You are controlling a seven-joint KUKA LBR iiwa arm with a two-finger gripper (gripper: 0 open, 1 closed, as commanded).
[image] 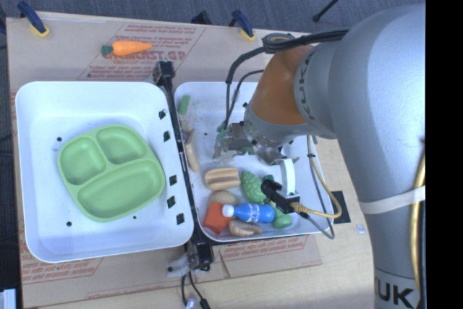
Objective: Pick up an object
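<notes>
Meanwhile, an arm reaches into the toy bin

Low over the right bin (pixel 189 94), the gripper (pixel 230 142) hangs above the bare floor near the bin's far-left part, its shape lost against the wrist, so whether the claw stands apart or together cannot be told. Nothing shows between its fingers. The pickings crowd the near edge: a bread roll (pixel 222 177), a green toy (pixel 253 187), a blue bottle (pixel 249 213) and an orange block (pixel 215 217), packed touching, likely awkward to grasp singly. A green divided plate (pixel 111 171) fills the left bin (pixel 32 101); a toy carrot (pixel 126 48) lies outside on the cardboard mat (pixel 101 32).
</notes>
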